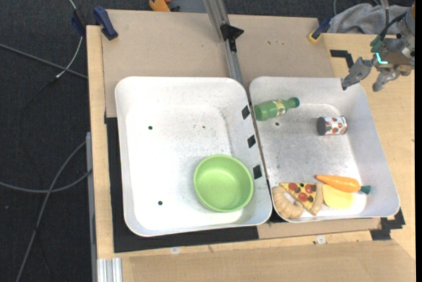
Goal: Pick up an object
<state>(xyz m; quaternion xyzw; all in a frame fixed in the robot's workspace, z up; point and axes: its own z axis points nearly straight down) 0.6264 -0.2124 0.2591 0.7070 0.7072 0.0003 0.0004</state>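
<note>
Ok so working from the front rim of the right bin (389, 208) backwards: tucked right up against that front rim there's a little heap of toy food, a pizza slice (302, 191), what looks like a pastry or croissant (287, 205) touching it, then a yellow piece (337, 199) with a carrot (339, 182) lying across its top. Those are all crowded together, so I wouldn't go there first. Further back from that rim, out on open bin floor, is a small can (331, 125) lying on its side, and a bit past it a green bottle (275, 108) also on its side, just beside the divide between the bins. The green bowl (223, 182) in the left bin (132, 96) sits near the front too but it's wide and awkward. My pick would be the can: looks light and stiff, probably smooth so it might roll or slip, so pinch it across the round body around the middle, not the ends. The tool (368, 75) hangs past the right bin's back corner, over the bench (165, 43), fingers spread apart with nothing between them. So the can lies nearer the front rim than the tool and toward the middle of the bin, well apart from it, so a fair reach in and down.
</note>
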